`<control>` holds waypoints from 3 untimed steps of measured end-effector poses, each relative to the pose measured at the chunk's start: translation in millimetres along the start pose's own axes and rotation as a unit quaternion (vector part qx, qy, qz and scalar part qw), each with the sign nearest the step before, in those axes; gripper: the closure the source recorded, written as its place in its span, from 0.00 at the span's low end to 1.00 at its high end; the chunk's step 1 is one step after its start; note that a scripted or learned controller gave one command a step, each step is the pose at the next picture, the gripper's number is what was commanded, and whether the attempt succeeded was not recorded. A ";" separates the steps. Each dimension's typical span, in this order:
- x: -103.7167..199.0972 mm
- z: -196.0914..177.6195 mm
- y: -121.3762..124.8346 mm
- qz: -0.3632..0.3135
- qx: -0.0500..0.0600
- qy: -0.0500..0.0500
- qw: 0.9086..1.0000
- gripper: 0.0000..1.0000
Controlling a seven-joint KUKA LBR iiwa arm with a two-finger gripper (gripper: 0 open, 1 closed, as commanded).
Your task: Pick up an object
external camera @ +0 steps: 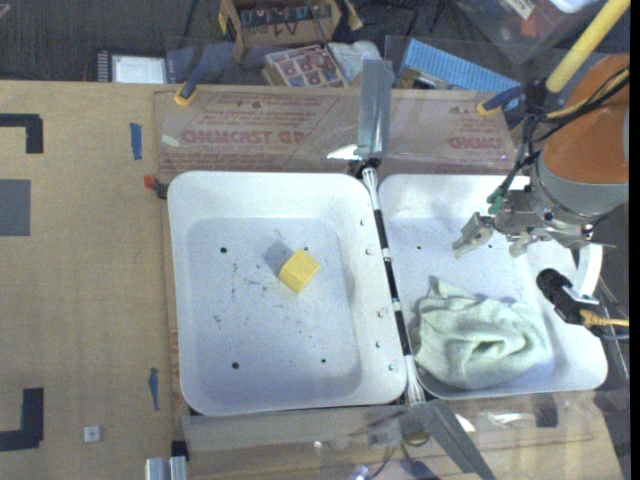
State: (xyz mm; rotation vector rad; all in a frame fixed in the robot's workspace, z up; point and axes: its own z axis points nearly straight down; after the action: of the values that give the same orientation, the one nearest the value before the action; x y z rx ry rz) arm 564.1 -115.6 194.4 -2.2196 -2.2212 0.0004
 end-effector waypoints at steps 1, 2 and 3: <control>-39.6 103.5 -64.6 -0.172 -0.002 -0.001 0.985 0.00; 12.0 105.1 -10.8 -0.077 -0.007 -0.002 0.997 0.00; -2.6 42.3 -69.3 -0.240 0.000 0.000 0.971 0.00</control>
State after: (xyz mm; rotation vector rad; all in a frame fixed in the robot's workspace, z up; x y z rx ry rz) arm 494.7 -118.2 152.2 -1.6210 -2.6897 -0.0006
